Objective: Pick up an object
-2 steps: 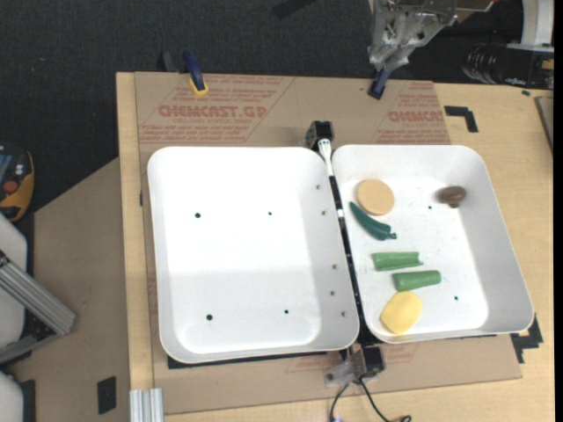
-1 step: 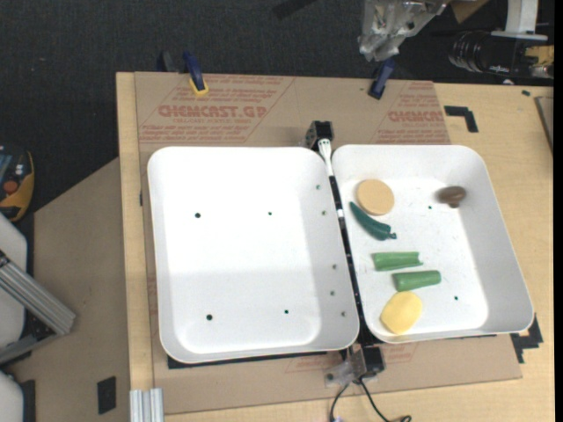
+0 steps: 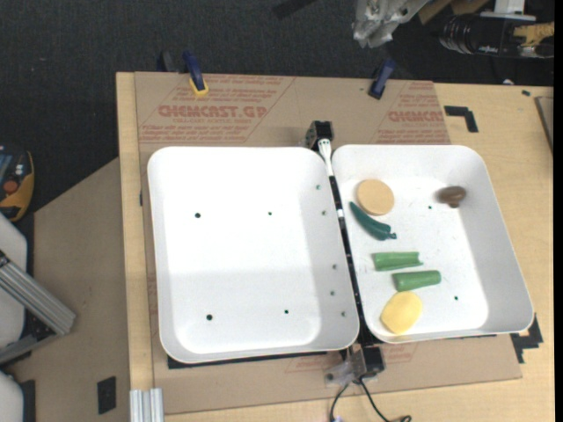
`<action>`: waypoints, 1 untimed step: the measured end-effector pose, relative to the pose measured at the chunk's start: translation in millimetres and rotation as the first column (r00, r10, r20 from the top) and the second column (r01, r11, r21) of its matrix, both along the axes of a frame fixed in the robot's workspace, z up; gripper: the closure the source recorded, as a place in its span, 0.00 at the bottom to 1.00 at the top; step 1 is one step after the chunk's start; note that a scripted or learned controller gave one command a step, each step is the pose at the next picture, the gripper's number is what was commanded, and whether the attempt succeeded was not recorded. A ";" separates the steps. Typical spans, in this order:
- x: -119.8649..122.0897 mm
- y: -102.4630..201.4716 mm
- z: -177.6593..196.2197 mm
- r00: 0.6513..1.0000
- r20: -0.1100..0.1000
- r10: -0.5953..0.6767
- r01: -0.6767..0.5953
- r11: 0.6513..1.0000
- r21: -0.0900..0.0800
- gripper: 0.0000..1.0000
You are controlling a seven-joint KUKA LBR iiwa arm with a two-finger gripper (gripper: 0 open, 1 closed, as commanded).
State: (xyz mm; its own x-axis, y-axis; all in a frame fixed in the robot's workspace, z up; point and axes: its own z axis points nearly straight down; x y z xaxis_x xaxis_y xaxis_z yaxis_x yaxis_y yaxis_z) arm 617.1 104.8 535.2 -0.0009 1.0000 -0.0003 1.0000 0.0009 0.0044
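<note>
Above the far edge of the bench, the hand hangs well clear of both bins, and whether it is open or closed cannot be told from this angle.

Nothing is visible in its grip; all the objects lie in the right bin. A tan round disc sits near the bin's middle, with a dark green curved pod touching its lower left edge. A small brown lump lies apart toward the far right side. Below the pod are two green pieces, one just above the other, and a yellow rounded piece lies near the front rim. The left bin stands beside it, their inner rims touching.
</note>
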 end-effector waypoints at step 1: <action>-107.4 -8.3 1.1 1.000 -0.009 0.001 -0.001 1.000 0.002 1.00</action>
